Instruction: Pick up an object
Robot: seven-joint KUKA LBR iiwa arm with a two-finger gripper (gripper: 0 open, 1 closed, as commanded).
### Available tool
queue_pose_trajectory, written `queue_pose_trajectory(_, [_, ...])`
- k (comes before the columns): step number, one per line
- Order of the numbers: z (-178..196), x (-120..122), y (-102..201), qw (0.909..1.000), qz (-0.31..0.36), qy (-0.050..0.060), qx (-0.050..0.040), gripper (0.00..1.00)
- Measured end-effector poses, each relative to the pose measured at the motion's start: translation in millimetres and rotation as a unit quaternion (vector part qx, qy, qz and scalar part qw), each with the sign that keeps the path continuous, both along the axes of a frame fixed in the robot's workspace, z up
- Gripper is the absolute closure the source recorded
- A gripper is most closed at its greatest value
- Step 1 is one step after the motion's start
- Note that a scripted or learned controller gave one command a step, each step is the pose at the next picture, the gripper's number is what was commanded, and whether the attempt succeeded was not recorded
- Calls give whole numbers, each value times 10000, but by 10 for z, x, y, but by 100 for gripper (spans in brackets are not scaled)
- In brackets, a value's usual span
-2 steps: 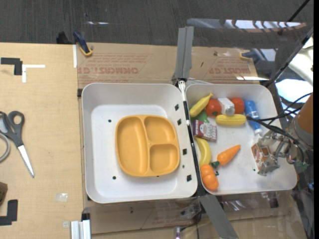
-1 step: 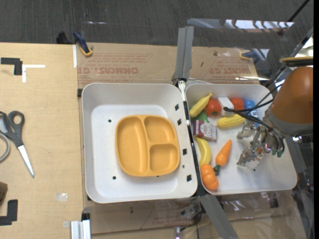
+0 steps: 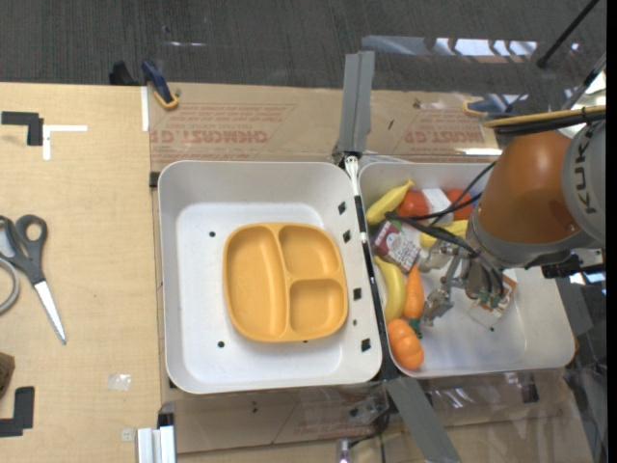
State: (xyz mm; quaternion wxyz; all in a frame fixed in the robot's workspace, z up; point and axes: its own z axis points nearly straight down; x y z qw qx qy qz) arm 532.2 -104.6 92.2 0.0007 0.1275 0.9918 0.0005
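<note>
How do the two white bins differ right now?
The left bin holds one thing, a yellow divided plate lying flat at its middle. The right bin holds a pile of toy food along its left side: bananas, a carrot, a small pumpkin. The gripper hangs over the right bin, not the left. Both are shallow, white, side by side.

Both bins, left (image 3: 183, 287) and right (image 3: 501, 350), are smooth white plastic with a slight sheen. The divided plate (image 3: 285, 282) is matt orange plastic. The bench (image 3: 77, 258) has a pale wood-grain finish; the cardboard (image 3: 251, 128) behind is matt brown. The scissors (image 3: 39, 278) have bright metal blades and grey handles.
</note>
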Motion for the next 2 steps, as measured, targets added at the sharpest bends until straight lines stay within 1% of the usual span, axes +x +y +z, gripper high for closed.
queue_pose_trajectory(1, [-3, -21, 111, 9997, 264, 5, -7, 0])
queue_pose_trajectory(2, [-1, -207, 98, 9999, 169, 1, -5, 0])
